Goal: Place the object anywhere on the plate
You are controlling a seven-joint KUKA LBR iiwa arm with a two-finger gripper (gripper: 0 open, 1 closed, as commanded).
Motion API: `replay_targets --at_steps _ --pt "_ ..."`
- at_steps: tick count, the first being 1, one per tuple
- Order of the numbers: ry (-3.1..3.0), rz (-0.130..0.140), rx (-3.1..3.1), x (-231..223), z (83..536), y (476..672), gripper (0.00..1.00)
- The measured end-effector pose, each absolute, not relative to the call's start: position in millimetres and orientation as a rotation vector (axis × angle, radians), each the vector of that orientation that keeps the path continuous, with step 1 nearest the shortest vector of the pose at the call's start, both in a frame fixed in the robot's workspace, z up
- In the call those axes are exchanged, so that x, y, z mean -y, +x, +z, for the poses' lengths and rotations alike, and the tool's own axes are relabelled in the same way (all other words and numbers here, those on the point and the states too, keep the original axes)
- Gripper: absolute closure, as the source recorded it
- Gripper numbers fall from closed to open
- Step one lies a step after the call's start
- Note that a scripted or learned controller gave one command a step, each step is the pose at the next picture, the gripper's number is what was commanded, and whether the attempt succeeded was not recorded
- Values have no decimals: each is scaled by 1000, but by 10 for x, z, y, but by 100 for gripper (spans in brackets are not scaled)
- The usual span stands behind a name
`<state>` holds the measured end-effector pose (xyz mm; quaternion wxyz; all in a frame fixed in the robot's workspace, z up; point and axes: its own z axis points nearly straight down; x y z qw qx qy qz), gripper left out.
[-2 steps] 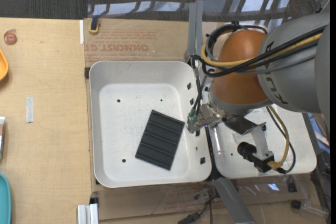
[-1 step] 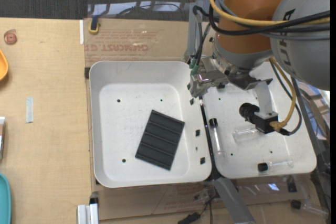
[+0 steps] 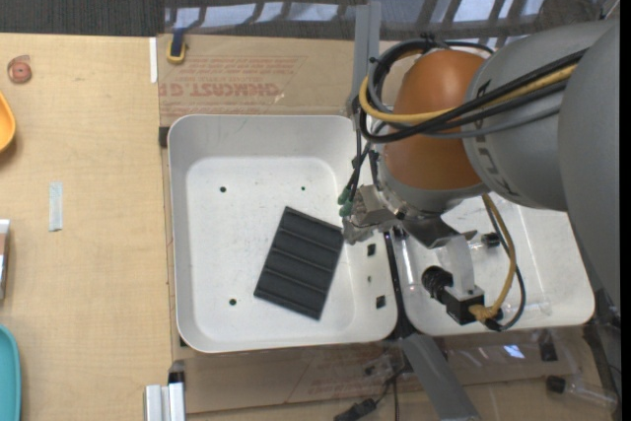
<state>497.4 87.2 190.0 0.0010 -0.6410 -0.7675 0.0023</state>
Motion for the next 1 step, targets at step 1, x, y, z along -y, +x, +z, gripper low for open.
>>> replay_targets --at_steps 1 --pt "-1969 6 2449 -799 3317 5053 100"
